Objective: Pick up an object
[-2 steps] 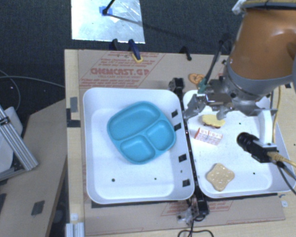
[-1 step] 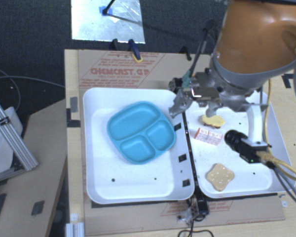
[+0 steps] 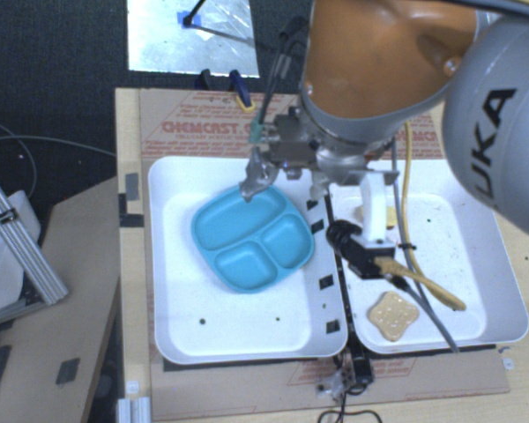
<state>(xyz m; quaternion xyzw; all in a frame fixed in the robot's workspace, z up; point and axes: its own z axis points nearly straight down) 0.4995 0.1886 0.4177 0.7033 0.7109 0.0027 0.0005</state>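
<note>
We take the blue plate [image 3: 251, 241] to be the thing to pick up. It lies flat in the left bin [image 3: 212, 333], a little toward the bin's far right, and its three compartments face up. The gripper [image 3: 254, 183] sits at the plate's far rim, at or just above the edge. From this slanted view we cannot tell whether the pincer is open or closed, nor whether it has any hold on the rim. We judge the plate to be moulded plastic: light, stiff and unlikely to break, but smooth and so probably slippery under a pinch. Its broad, shallow form gives nothing to close around from above. The raised outer rim looks to us like the best place to take hold, with the ridges between the compartments a second choice. A pinch at the far rim would be well off the plate's middle, so we expect it to tip and hang down once lifted, and it could slide out if the grip is shallow. A deeper bite over the lip should serve better. In the right bin [image 3: 476, 263], well apart from the plate, lies a tan biscuit-shaped piece [image 3: 393, 315] near the front. It is small, flat and harder to get under.
</note>
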